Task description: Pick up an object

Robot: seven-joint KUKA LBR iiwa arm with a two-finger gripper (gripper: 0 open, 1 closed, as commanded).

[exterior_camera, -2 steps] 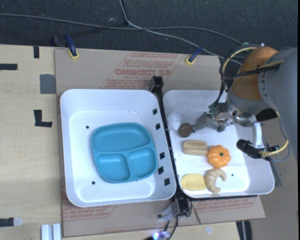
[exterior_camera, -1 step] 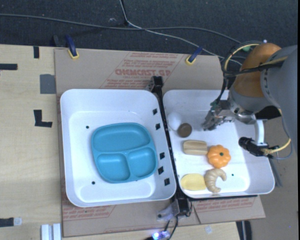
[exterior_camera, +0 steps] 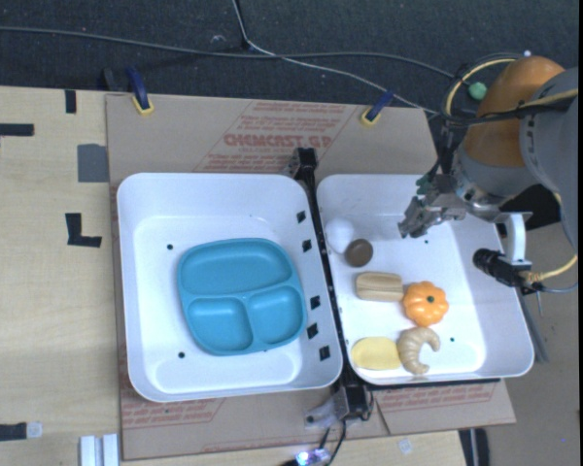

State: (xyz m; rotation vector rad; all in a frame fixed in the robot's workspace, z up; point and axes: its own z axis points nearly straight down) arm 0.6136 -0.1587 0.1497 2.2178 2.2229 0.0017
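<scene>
Hovering over the upper part of the right bin (exterior_camera: 486, 357), my gripper (exterior_camera: 420, 216) hangs with nothing between its fingers that I can make out, and from this slant I cannot tell how wide it stands. Now from the left: the left bin (exterior_camera: 141, 260) carries a blue divided tray (exterior_camera: 240, 294), lying flat in its middle. Across the divider, a small white object (exterior_camera: 339, 233) sits by the right bin's left wall, with a brown round piece (exterior_camera: 359, 252) just beside it. Below those lies a tan loaf-like block (exterior_camera: 379, 286), and an orange pumpkin (exterior_camera: 426, 303) touches its right end. Lowest down, a pale yellow piece (exterior_camera: 372, 354) rests against a croissant (exterior_camera: 418, 348). All of them lie below and left of my gripper, apart from it.
</scene>
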